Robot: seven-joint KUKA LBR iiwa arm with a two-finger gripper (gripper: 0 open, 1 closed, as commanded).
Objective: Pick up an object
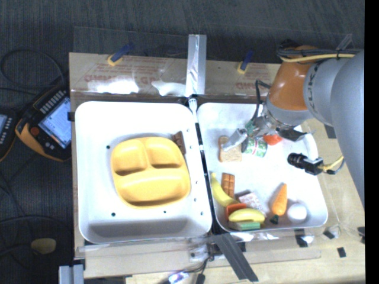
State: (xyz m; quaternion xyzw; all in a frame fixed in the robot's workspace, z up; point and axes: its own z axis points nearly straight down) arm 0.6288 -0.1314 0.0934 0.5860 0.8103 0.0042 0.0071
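Yellow plastic fills the left bin (89,218): a divided tray (151,170) lying flat. My pincer (246,135) hangs low over the upper middle of the right bin (320,212), just beside the toast slice (228,149) and a green-and-white can (256,147); whether it is open or closed, I cannot tell. Toward the lower edge lie a banana (220,191), a carrot (279,199) and a white egg (296,212).
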